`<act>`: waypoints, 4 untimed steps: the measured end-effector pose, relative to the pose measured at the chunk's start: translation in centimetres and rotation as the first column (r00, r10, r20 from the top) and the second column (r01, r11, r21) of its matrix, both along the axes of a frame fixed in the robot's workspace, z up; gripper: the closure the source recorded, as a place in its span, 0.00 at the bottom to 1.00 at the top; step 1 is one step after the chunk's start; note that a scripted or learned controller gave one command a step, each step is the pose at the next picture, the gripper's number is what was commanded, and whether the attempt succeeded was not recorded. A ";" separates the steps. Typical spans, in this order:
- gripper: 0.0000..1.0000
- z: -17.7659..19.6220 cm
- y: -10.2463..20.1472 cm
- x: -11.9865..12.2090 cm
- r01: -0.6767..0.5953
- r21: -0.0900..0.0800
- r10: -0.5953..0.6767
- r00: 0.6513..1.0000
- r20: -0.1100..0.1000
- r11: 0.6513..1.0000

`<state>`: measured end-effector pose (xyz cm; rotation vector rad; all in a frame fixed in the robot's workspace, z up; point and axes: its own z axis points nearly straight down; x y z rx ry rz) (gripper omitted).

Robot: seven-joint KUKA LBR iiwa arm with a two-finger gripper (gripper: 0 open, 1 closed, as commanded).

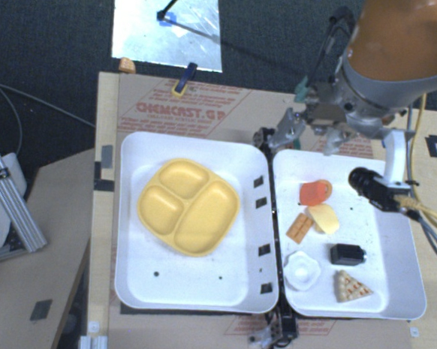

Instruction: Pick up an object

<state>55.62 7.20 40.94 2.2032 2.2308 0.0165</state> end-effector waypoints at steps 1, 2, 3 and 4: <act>0.00 7.0 6.7 -5.5 0.000 0.002 0.000 1.000 -0.003 1.000; 0.00 -18.5 8.9 -2.4 0.011 -0.006 -0.011 1.000 -0.023 1.000; 0.00 -22.8 -2.5 0.1 0.022 -0.007 -0.022 1.000 -0.014 1.000; 0.00 -15.1 3.3 -6.4 0.004 -0.001 -0.004 1.000 -0.010 1.000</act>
